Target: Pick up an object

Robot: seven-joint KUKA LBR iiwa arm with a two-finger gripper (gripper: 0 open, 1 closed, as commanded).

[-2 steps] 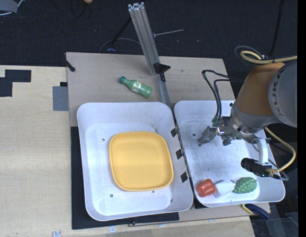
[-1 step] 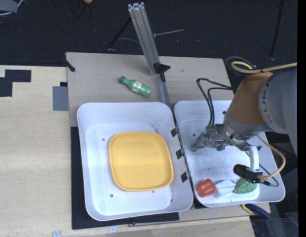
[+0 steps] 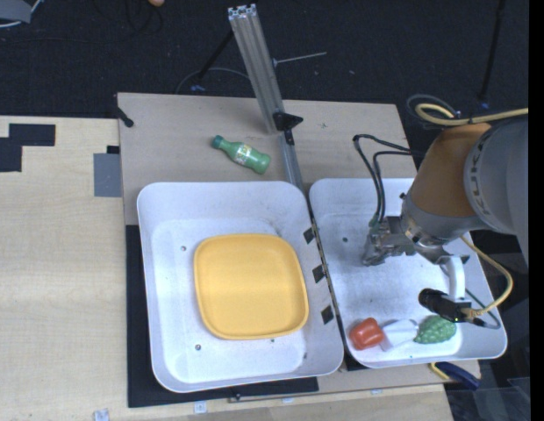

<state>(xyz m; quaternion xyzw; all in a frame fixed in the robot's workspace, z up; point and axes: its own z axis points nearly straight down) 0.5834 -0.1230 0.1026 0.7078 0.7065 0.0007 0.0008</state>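
Objects for picking, listed left to right. Left white bin [image 3: 158,235] resting on the surface [image 3: 360,125], holding a yellow plate [image 3: 251,285] of rounded-square outline, lying flat at the bin's middle. Green bottle [image 3: 242,153] lying on its side on the bare surface, beyond the far edge of the left bin and well apart from the plate. Aluminium strut [image 3: 258,60] slanting from the far dark floor to the surface, ending near the far inner corners of the two bins. Right white bin [image 3: 342,204] just beside the left one, black clips along the shared edge. Red pepper-like object [image 3: 367,332] in the near left corner of the right bin. Hand [image 3: 382,248] low over the middle of the right bin, black cables looping up from it toward the far side; open or closed state not discernible, nothing visibly gripped. Green knobbly object [image 3: 436,329] near the bin's near right corner, right of the red one and apart from it. Grey arm [image 3: 504,178] with orange band [image 3: 443,174] entering from the right.
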